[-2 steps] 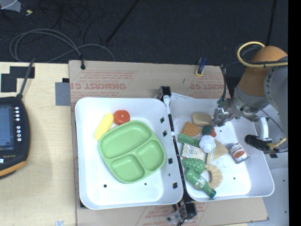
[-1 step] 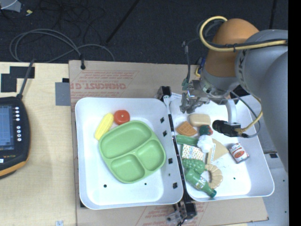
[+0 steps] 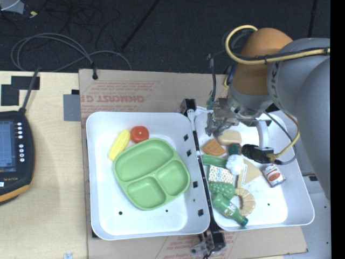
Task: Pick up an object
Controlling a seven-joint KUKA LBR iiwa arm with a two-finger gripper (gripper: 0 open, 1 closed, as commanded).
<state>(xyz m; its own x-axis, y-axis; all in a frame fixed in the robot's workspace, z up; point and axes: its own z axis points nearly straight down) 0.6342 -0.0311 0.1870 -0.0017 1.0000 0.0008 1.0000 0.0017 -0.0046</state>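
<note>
- The likeliest target, as I judge it, is the flat orange-brown cracker-like square (image 3: 214,147). It lies in the upper left part of the right bin (image 3: 291,209), right of centre in the frame, close to the bin's inner wall.
- It looks thin and stiff, with a dull, slightly gridded top face. It lies flat, so a grasp would have to take it by its edges.
- Just above and to its right lies a pale tan block (image 3: 230,137). The two are so close that I cannot tell whether they touch.
- The gripper (image 3: 214,127) hangs just above these two pieces, pointed down into the bin, which fits a descent toward them. Whether the jaws are open or closed, and whether they hold anything, I cannot tell.
- Below the square the toys are heaped: a patterned packet (image 3: 220,175), a green bottle (image 3: 229,208) and a small red-labelled can (image 3: 273,175) to the right. Crowding leaves little room beside any one piece.
- The left bin (image 3: 102,198) holds a green divided plate (image 3: 152,172), a yellow corn cob (image 3: 119,144) and a red tomato (image 3: 139,133), well apart from the gripper.
- Both bins sit on the pale worktop (image 3: 54,209).
</note>
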